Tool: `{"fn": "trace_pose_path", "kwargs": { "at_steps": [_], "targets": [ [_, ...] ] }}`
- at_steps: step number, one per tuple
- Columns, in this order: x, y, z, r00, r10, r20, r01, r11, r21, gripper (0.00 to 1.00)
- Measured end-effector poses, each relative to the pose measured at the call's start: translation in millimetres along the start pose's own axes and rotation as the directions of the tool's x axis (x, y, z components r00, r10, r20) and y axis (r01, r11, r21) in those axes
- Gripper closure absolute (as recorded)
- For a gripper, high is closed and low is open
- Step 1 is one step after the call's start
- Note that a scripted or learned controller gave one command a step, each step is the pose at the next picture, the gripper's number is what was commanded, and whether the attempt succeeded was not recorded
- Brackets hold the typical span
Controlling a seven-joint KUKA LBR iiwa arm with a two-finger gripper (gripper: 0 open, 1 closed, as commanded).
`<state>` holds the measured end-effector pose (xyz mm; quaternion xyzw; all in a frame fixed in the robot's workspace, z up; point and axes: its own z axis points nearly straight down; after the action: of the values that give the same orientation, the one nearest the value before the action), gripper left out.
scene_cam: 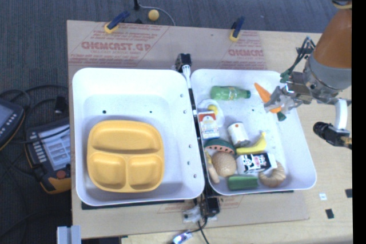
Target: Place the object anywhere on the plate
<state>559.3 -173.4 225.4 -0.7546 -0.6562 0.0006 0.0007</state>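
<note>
The yellow plate (125,154), with three compartments, lies in the left bin (114,86) and has nothing on it. An orange toy carrot (262,91) with a green tip (281,116) lies slantwise at the upper right of the right bin (303,171). My gripper (284,98) hangs right over the carrot's middle and covers part of it; orange shows on both sides of it. The arm comes in from the right, above the bin's right rim.
The right bin also holds a green bottle (229,92), a small carton (208,122), a white can (238,133), a banana (254,146), a milk carton (253,162), a brown potato-like piece (223,164) and a green block (242,182). Clamps sit on the bench's far edge.
</note>
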Motion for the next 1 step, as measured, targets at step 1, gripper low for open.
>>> {"fn": "trace_pose_path", "kwargs": {
  "at_steps": [1],
  "targets": [
    [44.8, 60.8, 104.7, 0.97, 0.244, 0.0, -0.244, 0.97, 0.002, 1.0]
  ]
}}
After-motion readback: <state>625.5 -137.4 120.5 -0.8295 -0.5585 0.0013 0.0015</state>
